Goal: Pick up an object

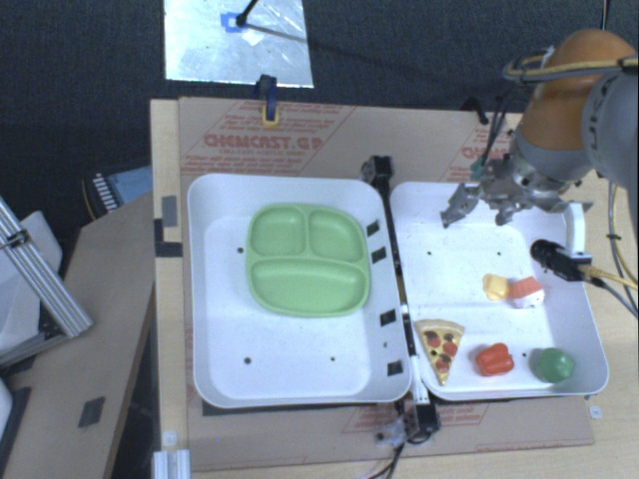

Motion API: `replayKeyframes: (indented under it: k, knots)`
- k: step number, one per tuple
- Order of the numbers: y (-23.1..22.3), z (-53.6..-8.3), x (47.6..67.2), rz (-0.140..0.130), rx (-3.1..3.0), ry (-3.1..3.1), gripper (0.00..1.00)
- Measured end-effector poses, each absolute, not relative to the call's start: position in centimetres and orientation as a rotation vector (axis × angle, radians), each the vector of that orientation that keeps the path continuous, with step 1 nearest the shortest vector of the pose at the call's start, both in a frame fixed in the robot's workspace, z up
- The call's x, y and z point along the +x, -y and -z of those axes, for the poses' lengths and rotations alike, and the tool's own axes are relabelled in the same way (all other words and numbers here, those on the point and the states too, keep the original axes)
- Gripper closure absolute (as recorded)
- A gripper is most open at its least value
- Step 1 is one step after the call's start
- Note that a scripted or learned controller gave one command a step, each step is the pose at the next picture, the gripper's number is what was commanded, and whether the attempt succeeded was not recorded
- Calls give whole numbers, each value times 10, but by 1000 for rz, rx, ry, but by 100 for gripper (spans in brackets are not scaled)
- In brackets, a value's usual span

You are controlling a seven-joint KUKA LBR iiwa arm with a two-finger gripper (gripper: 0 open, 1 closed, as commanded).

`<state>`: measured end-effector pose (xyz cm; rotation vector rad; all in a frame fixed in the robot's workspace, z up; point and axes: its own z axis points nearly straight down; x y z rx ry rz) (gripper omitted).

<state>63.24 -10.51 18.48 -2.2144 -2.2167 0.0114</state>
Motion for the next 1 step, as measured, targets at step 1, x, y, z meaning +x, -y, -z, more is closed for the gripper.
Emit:
replayKeyframes:
  k: [1]
  knots:
    - [105, -192, 635, 1, -2219, 2225, 0]
